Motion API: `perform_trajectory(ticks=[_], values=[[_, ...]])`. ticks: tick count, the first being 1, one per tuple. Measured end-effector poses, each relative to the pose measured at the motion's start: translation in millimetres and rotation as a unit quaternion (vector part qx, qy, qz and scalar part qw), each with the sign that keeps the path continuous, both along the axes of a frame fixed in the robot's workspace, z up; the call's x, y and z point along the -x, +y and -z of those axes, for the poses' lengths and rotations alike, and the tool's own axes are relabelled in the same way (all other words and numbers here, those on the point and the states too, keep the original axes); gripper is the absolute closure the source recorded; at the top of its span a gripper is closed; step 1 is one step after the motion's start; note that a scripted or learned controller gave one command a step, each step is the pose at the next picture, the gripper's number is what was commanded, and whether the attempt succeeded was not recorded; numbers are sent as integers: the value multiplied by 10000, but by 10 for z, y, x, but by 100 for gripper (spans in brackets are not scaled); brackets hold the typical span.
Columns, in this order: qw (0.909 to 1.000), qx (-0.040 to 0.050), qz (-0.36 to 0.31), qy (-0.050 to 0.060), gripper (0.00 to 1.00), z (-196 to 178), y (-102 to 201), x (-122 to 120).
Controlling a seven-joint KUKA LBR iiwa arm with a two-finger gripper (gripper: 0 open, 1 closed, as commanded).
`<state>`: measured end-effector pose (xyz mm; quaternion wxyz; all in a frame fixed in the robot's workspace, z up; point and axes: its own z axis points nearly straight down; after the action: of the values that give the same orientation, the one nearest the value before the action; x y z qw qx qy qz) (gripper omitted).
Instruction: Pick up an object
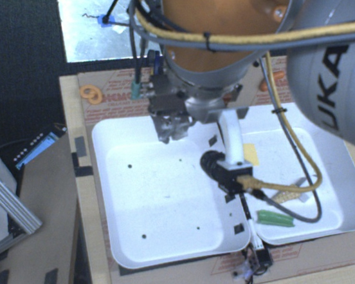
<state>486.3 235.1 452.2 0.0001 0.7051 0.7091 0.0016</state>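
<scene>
Your surface (56, 206) is tan board carrying two white bins; dark floor at upper left. Left bin (164, 192) gives you bare room inside its raised rim. Right bin (337, 175) holds a green object (275, 218) near the front edge and a yellow piece (250, 154). Claw (173, 127) hangs over the left bin's back edge, well apart from the green object; grip state can't be told.

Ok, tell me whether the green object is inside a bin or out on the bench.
Inside. The green object lies flat on the floor of the right bin, near its front wall, beside the looping cable.
</scene>
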Motion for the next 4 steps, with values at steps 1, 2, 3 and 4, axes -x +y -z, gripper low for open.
perform_trajectory(ticks=[1,2,3,4], values=[[10000,1,-2,-3,100,-187,-8,-3],[10000,4,-3,2,100,-240,-8,-2],[10000,5,-1,3,100,-293,-8,-2],[10000,8,66,-18,100,-585,-978,-9]])
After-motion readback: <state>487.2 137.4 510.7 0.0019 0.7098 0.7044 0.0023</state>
